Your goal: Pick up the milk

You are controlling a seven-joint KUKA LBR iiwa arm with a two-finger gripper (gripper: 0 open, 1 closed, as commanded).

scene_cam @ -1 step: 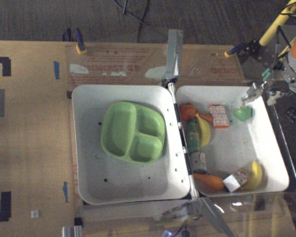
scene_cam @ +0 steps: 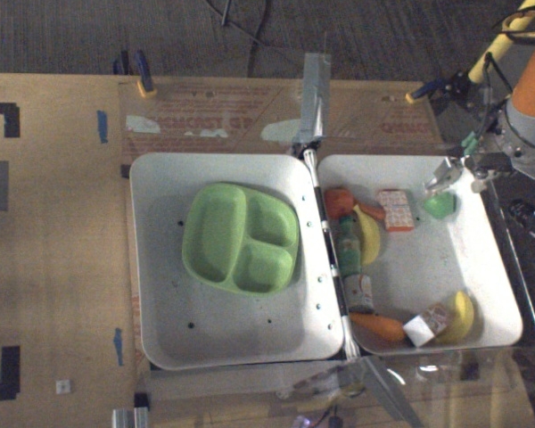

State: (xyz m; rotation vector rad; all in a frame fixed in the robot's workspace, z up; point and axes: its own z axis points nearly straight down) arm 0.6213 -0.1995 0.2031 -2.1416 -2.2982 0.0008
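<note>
Camera view: milk carton (scene_cam: 425, 325) lies at the near rim, well apart from the claw (scene_cam: 448, 178), whose state is unclear.

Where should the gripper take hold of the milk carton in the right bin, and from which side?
Take the milk carton across its middle, coming straight down from above. It lies on its side, with the carrot close at one end and a banana at the other, so probably only its long sides are free.
</note>
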